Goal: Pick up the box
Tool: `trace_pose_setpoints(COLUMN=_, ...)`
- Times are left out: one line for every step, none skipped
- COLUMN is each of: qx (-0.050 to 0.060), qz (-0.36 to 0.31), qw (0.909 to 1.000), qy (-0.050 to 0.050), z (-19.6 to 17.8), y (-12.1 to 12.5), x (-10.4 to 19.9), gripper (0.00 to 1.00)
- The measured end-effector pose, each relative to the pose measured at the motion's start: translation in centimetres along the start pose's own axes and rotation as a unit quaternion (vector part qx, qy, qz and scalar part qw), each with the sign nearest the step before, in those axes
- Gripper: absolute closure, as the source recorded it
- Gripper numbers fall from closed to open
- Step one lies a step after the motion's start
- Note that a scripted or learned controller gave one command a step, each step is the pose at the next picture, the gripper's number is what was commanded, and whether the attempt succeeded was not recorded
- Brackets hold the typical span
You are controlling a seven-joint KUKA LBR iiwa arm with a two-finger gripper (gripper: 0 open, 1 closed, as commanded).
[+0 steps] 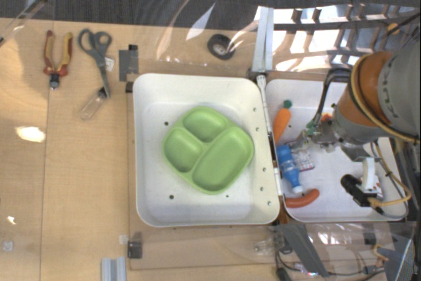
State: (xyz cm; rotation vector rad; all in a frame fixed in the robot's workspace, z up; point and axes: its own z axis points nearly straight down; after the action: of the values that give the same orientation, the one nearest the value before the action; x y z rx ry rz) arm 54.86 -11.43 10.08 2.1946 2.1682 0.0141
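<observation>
The arm's bulk hides much of the right bin. The gripper is small and blurred, so I cannot tell whether it is spread or closed. Just below it lies a pale see-through thing, perhaps the box, but too faint to be sure. Left of it are a carrot and a blue bottle, whose label is unreadable. A red sausage lies lower still.

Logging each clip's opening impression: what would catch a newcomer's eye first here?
The bright green three-compartment plastic plate fills the middle of the left white bin. In the right white bin, an orange carrot and a blue plastic bottle lie beside the grey, orange-banded arm.
</observation>
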Motion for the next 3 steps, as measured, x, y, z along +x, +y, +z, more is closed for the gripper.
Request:
trace_pose_setpoints(qx=0.004, qz=-0.008, qw=1.0, qy=0.002, z=0.2, y=1.4, x=-0.2, gripper=0.0)
trace_pose_setpoints(qx=0.008, qz=-0.049, qw=0.9987, qy=0.013, z=0.6, y=2.4, x=0.8, gripper=0.0)
trace_pose_setpoints(qx=0.008, qz=-0.066, qw=0.9977, qy=0.013, z=0.6, y=1.0, x=2.4, gripper=0.0)
